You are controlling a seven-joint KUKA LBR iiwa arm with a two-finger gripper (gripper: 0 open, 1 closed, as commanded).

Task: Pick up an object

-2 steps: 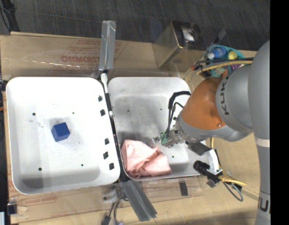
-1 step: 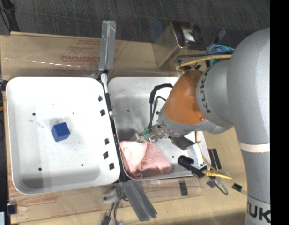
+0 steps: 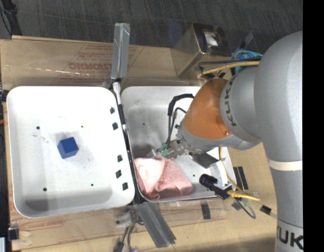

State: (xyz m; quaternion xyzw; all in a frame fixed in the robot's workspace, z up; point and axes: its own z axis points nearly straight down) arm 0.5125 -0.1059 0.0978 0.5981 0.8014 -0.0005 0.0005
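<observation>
A pink crumpled cloth [image 3: 160, 177] lies in the near part of the right bin [image 3: 146, 106]. My gripper [image 3: 167, 151] hangs low in that bin, right at the cloth's upper edge, under the orange wrist band. A small greenish bit shows at its tip. A blue cube [image 3: 68, 147] sits alone in the left bin [image 3: 25, 114], far from the arm.
The grey arm covers the right side of the right bin. A metal divider bar [image 3: 121, 51] runs between the bins at the back. Cardboard [image 3: 56, 59] lies behind the bins, and a metal box [image 3: 201, 43] stands at the back right.
</observation>
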